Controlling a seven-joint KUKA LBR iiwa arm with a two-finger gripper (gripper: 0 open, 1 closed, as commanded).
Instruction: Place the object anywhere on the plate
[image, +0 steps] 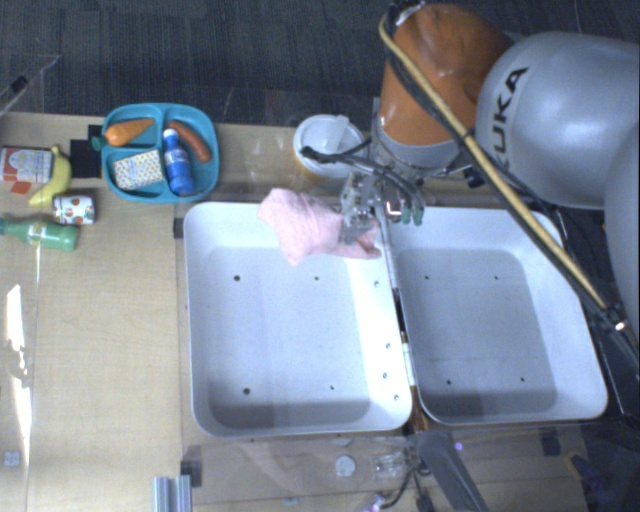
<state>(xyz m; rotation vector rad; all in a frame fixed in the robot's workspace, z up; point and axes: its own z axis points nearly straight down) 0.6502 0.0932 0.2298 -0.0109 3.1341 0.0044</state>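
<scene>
Currently I see the gripper (362, 222) at twelve o'clock over the left bin (290, 400), near the seam between the two bins. Its fingers appear to pinch one edge of the pink cloth (300, 228), which hangs from them and drapes over the bin's far rim.

Risk, in my judgement: the hold looks to be on a thin edge only, so the cloth could slip free during transfer. Its trailing part could also snag on the rim or drag across the bench.

The likely target is the blue plate (205, 165) at ten o'clock. It is divided and already carries toy food and a bottle (178, 162), so free space is limited. A white cup (325, 140) stands just beside the travel path and could be knocked.

The bench (100, 350) is pale wood. Small toys (45, 205) lie at nine o'clock. The right bin (500, 340) sits at three o'clock.
</scene>
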